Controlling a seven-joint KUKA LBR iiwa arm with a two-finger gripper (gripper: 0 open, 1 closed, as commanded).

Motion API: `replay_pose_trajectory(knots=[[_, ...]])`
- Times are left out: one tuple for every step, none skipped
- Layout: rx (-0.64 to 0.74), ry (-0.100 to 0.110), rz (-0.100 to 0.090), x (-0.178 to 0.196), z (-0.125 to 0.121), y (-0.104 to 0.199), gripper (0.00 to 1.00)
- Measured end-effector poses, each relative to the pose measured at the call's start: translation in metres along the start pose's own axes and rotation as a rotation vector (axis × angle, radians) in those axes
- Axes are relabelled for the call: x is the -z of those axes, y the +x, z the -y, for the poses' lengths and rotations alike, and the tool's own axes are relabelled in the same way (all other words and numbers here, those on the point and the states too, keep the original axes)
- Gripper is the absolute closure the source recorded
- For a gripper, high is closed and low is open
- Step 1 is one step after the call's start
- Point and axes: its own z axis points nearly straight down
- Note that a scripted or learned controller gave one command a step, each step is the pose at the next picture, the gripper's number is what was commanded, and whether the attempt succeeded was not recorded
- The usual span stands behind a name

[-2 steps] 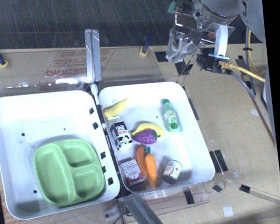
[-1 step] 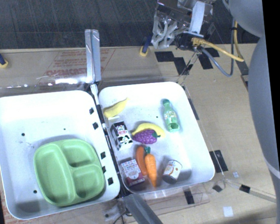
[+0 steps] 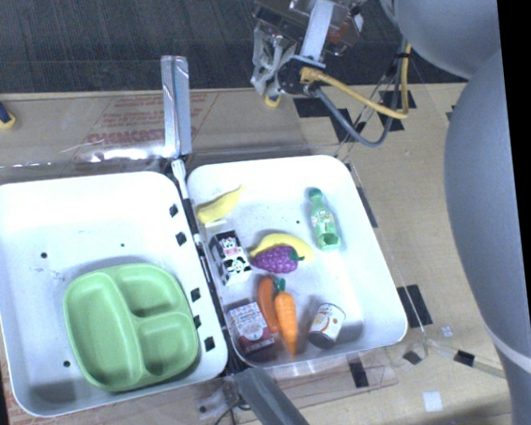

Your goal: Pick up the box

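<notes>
Two white bins are carried side by side on the bench (image 3: 419,238). A green divided tray (image 3: 131,323) is seen in the left bin (image 3: 22,232). The box (image 3: 229,254), cow-printed, lies in the right bin (image 3: 363,244) against its left wall, between a banana (image 3: 219,205) and a dark red carton (image 3: 249,326). The gripper (image 3: 269,70) hangs above the bench beyond the bins, well apart from the box; whether the jaws are wide or narrow cannot be told.

The box (image 3: 249,325), small and dark red with a pale label, lay flat in the right bin's (image 3: 368,243) near-left corner.
</notes>
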Motion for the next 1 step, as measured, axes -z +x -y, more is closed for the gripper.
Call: replay_pose_trajectory(knots=[[-0.083, -0.003, -0.002, 0.0005, 0.0479, 0.0737, 1.00]])
